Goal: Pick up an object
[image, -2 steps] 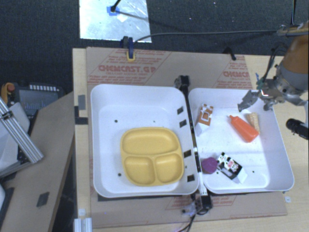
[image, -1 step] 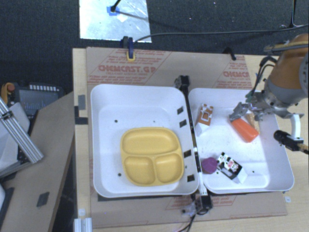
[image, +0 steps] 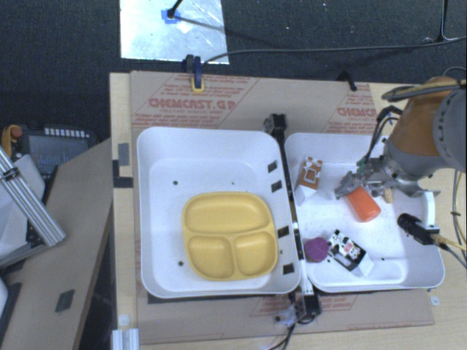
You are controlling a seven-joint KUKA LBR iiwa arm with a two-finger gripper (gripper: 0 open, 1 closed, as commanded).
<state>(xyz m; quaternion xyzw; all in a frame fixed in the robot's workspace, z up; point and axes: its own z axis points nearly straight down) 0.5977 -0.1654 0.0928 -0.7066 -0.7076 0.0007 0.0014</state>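
Observation:
In the right bin (image: 408,274) an orange cylinder (image: 364,205) lies tilted near the middle. My gripper (image: 354,184) hangs right over its upper left end, touching or nearly touching it. A small brown and white box (image: 311,173) stands at the bin's left side. A purple lump (image: 316,249) and a black and white toy (image: 347,251) lie side by side near the front wall. The arm comes in from the right edge.
The left bin (image: 168,159) holds a yellow divided plate (image: 229,234) in its front half. A black divider strip (image: 286,195) runs between the two bins. Cardboard (image: 219,100) lies under both bins.

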